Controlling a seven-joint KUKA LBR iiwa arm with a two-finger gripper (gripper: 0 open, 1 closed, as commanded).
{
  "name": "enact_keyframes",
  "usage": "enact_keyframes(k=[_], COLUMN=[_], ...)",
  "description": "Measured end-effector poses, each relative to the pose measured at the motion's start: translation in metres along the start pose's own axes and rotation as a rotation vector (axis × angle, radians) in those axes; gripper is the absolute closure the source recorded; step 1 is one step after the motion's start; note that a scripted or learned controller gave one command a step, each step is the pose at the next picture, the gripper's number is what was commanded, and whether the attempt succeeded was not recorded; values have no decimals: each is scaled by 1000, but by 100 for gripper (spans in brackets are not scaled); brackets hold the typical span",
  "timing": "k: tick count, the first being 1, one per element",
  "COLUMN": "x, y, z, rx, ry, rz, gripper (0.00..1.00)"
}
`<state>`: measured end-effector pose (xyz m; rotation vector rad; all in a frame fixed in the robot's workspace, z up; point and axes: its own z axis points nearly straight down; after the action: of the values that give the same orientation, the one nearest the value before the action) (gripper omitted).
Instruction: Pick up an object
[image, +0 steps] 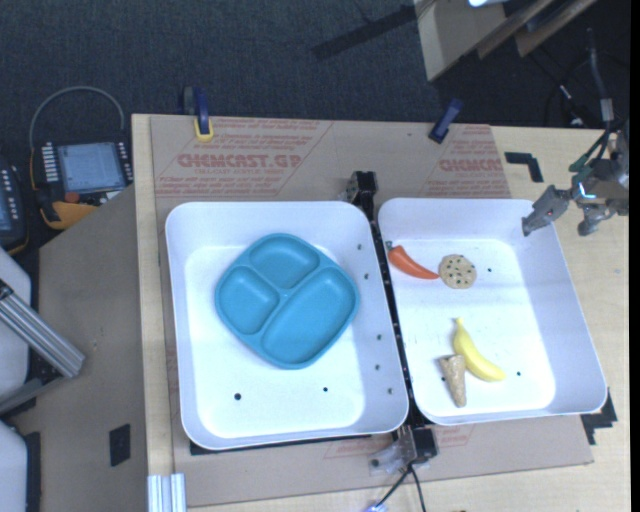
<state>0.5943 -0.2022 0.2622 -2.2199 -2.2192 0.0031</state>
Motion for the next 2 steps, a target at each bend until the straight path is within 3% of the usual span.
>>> enact_keyframes(k=[1,2], x=[0,10], y=[1,4], z=[-1,46], rx=[-3,-2], ry=[-1,0], rz=[-1,-1], gripper=[0,0])
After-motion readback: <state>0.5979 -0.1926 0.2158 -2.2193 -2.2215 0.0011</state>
